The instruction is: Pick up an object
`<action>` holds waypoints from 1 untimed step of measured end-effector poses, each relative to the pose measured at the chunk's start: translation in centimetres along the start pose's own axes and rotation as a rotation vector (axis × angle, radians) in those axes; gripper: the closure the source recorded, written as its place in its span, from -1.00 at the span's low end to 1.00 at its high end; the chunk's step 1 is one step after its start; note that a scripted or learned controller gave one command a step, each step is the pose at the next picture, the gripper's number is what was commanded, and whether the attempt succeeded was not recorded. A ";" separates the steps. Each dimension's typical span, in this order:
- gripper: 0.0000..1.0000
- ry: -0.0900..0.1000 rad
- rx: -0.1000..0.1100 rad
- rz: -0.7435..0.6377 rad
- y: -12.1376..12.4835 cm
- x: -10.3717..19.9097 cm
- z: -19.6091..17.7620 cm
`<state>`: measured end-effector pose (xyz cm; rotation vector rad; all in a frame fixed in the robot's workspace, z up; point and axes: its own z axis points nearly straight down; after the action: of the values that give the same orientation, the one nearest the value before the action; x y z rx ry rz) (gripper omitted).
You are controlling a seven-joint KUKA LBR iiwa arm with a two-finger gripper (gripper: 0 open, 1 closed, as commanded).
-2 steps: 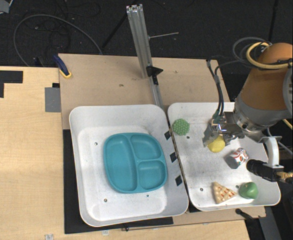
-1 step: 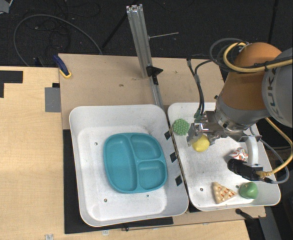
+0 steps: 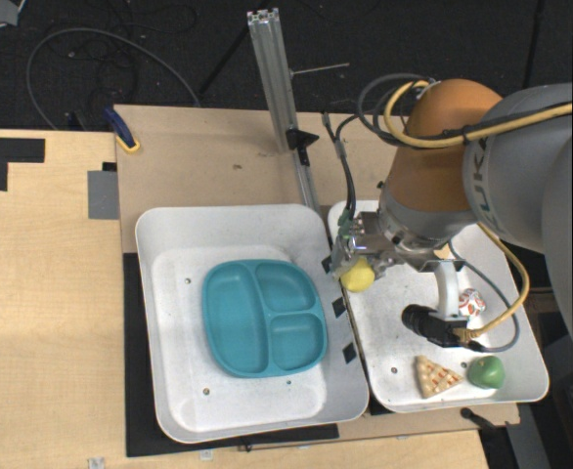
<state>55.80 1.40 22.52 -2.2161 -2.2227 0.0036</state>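
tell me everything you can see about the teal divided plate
The teal divided plastic plate is a rounded rectangle with three compartments, one long and two smaller. It looks smooth and matte and holds nothing. It lies flat, slightly rotated, near the middle of the left shallow white bin, touching nothing else.

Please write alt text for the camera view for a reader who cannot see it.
The tool hangs over the right bin, a yellow ball at its tip. A pizza slice and green ball lie there; the left bin holds a teal tray.
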 end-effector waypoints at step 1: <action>1.00 -0.001 -0.001 0.000 0.8 4.1 -0.3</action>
<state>56.57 5.53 22.78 -2.2166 -2.2239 0.0033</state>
